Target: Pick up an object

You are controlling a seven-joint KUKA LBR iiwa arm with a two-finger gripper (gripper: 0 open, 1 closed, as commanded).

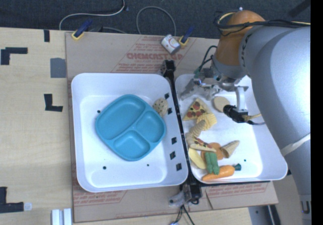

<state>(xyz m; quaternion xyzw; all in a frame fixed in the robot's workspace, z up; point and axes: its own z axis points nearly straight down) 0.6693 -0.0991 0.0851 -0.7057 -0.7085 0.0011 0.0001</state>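
The right bin (262, 161) holds several toy foods: a pizza slice (194, 110), a yellow ridged piece (203, 124), a beige round piece (221, 103), a green piece (211, 162), an orange carrot (221, 172) and a pale yellow slice (196, 157). My gripper (198, 86) hangs low over the bin's far left corner, just above the pizza slice. Nothing is visibly held in it. The wrist and the orange band (237, 22) cover the bin's far right part.
The left bin (86, 118) holds a blue divided plate (131, 126) and a small speckled cookie (160, 106) by its right wall. A black divider (174, 113) runs between the bins. Cables and clips (171, 43) lie behind them.
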